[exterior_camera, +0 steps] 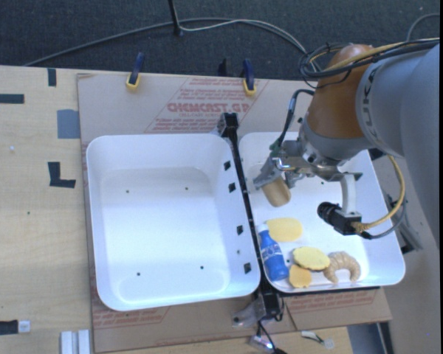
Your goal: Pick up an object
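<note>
tan cylinder (277, 192) just below jaws, over right bin (384, 260)

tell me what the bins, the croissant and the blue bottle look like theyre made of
Bins: likely thin moulded plastic, glossy white, with soft highlights and rounded corners.
Croissant: probably a plastic or rubber toy, going by its even tan colour and smooth ridged curve; real pastry can't be ruled out.
Blue bottle: seems plastic, slightly shiny, with a white label; too small to be sure.
</note>
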Controlling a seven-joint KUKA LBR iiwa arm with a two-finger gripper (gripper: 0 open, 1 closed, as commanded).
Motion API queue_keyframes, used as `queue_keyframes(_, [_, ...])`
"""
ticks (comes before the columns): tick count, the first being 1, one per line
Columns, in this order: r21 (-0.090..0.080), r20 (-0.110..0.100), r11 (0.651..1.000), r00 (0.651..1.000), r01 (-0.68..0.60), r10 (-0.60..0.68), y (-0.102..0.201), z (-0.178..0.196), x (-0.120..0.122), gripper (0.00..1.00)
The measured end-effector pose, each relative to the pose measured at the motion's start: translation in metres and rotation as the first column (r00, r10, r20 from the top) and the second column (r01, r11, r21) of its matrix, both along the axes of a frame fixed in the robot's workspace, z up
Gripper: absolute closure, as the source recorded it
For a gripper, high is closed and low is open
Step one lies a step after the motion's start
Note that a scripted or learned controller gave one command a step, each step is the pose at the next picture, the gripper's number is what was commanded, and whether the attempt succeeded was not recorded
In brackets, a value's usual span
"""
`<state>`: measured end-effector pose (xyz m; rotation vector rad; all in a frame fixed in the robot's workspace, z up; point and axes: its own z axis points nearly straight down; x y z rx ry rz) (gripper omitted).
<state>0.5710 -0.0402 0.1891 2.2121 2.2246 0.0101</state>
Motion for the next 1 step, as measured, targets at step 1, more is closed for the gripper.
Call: queue_keyframes(1, [0.0,-0.007,1.0,1.0,-0.002,0.002,0.0811,0.0144,-0.0303,1.0])
